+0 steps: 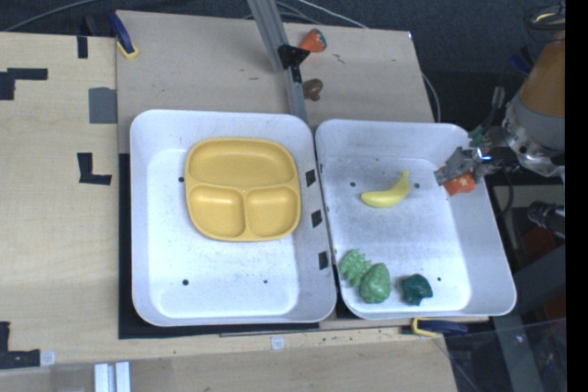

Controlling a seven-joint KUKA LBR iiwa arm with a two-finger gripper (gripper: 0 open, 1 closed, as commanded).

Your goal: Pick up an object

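My gripper (457, 168) hangs over the right wall of the right bin (478, 225), with the grey arm and its orange band behind it at the frame's right. A small orange-red piece (462, 184) sits right at the gripper's tip; I cannot tell whether it is gripped. In the right bin, a yellow banana (387, 192) lies left of the gripper. A bumpy light-green object (367, 274) and a small dark-green object (416, 288) rest near the front wall.
The left bin (156, 271) holds a yellow divided plate (243, 188). A grey pole (262, 0) slants up from behind the bins, with an orange clip (314, 39) beside it. Bare wooden bench surrounds the bins.
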